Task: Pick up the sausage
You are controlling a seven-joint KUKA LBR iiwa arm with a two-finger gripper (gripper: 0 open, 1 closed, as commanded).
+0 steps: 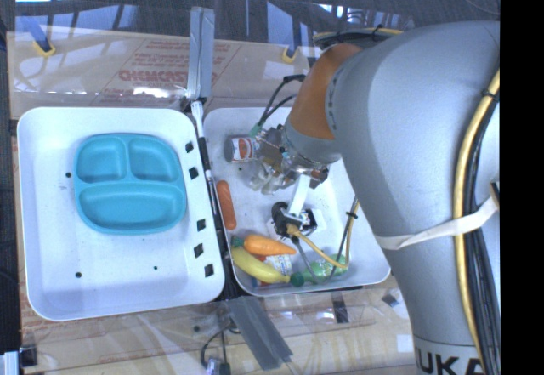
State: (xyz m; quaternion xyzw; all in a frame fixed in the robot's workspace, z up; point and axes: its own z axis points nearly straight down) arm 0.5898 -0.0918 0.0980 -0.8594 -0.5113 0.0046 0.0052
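I hung over the shallow white plastic bin on the view's right (252,220), my gripper (269,176) above the far half of its floor, a little inward from its middle. Whether my gripper stood open or closed I could not tell, for my own wrist hid too much of it. The slim orange-red sausage (225,204) lay flat on that bin's floor, lengthwise against the wall on the view's left, about halfway along it and apart from my gripper. A small red-and-white labelled tin can (241,148) sat in the bin's far corner on the same side, and an orange carrot (270,246) and a yellow banana (255,266) lay at its near end.

I judged this the approach step: the sausage was not yet grasped. The next move called for shifting toward that wall, turning my wrist so the jaws would straddle the sausage across its width, then descending. The wall left little room on one side, so I reckoned a clean grip would be awkward
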